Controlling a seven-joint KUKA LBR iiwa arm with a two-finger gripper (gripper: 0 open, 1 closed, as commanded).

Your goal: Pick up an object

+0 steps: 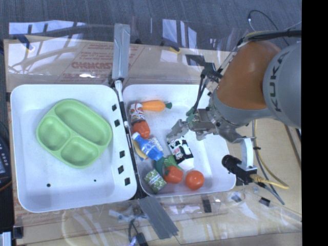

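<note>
My gripper (178,133) hangs low over the middle of the right bin (215,183), fingers spread open, pointing left. Just below its tips lies a black-and-white carton (182,151), apart from the fingers. Along the bin's left side lie an orange carrot (152,105), a small red-capped bottle (136,113), a red-orange piece (142,129), a blue-and-white bottle (150,147) and a yellow banana (137,148) partly under it. Near the front sit a green cube (154,180), a red strawberry-like fruit (172,173) and a red tomato (194,179). Nothing is between the fingers.
The left bin (31,188) holds a green divided plate (74,132). A grey divider strip (120,55) runs up between the bins. The arm's orange band and grey body (256,81) overhang the right bin's right part; cables trail off to the right.
</note>
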